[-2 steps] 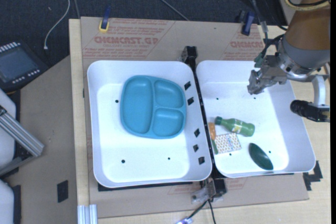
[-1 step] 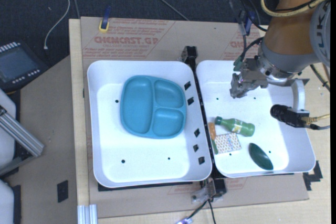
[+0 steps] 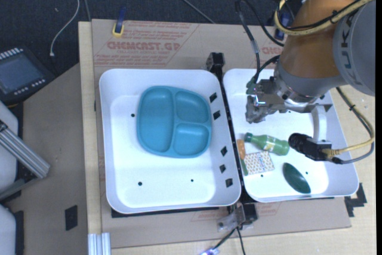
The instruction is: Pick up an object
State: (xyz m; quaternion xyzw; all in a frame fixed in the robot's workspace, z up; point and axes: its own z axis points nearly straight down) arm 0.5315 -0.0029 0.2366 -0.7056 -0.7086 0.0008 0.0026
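My gripper (image 3: 256, 111) hangs over the upper left part of the right bin (image 3: 343, 188), pointing down. Just below it lies a small green bottle (image 3: 267, 142) on its side. A patterned white packet (image 3: 259, 162) sits under the bottle, with an orange strip (image 3: 241, 149) at its left along the bin's wall. A dark green oval object (image 3: 296, 178) lies near the bin's front edge. Nothing shows between the fingers.
The left bin (image 3: 119, 176) holds a blue divided plate (image 3: 174, 121) in its upper middle. A black divider with clips (image 3: 223, 128) runs between the bins. The arm's orange wrist (image 3: 313, 33) covers the right bin's back part.
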